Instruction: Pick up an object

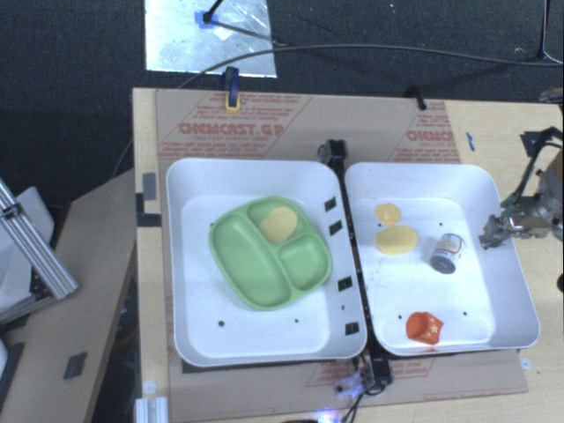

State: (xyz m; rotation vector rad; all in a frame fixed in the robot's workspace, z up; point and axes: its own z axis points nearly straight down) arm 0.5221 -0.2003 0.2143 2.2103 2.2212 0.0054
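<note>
The right bin point(476, 188) holds a small yellow round piece point(388, 212), a larger yellow oval piece point(397, 240), a small tin can point(447, 253) lying tilted, and an orange-red object point(425, 326) near the front. In the left bin point(189, 236) lies a green divided plate point(264, 263) with a yellow piece point(279, 225) in its upper compartment. My gripper point(493, 233) hangs at the right bin's right rim, right of the can and apart from it. Nothing shows between its tips.
A brown board point(291, 126) lies under both bins. Black clips point(335, 227) run along the seam between the bins. A shiny sheet point(207, 25) lies on the dark floor at the back. A metal frame point(35, 249) stands at the left.
</note>
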